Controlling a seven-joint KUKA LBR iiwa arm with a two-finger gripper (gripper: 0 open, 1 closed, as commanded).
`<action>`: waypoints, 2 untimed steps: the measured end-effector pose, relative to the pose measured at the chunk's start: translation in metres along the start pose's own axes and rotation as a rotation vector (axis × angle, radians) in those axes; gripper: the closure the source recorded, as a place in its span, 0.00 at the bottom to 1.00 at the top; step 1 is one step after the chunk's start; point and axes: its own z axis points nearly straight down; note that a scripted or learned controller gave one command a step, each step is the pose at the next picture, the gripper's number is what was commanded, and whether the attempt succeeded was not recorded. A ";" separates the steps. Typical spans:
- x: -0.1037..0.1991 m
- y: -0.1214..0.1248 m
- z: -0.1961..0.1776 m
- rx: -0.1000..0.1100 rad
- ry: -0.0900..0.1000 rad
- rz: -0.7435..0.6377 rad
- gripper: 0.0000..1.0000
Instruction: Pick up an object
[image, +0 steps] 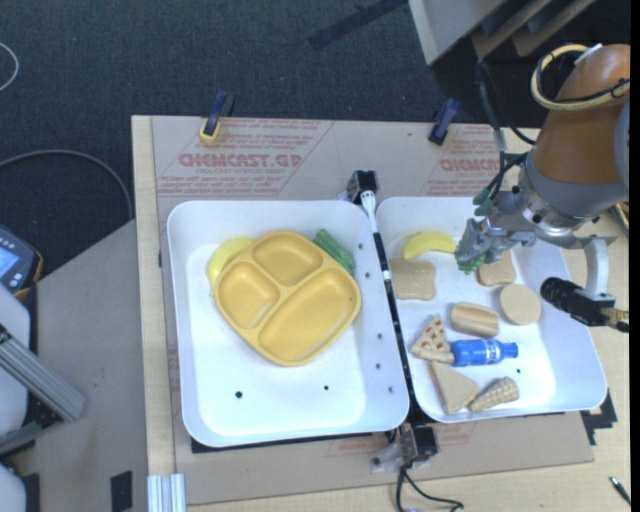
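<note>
Claw sits low in right bin, at its back, between banana and a tan cracker-like piece; can't tell how wide it is open or whether anything is in it. Candidate objects cluster in this bin: bread slice, bun, round cookie, pizza slice, blue bottle, cone. Left bin holds yellow divided tray, probably the drop side.

Gripper low in right bin beside banana
</note>
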 end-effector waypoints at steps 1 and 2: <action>0.019 -0.024 0.008 0.000 -0.001 0.002 1.00; 0.015 -0.032 -0.008 -0.007 -0.003 0.005 1.00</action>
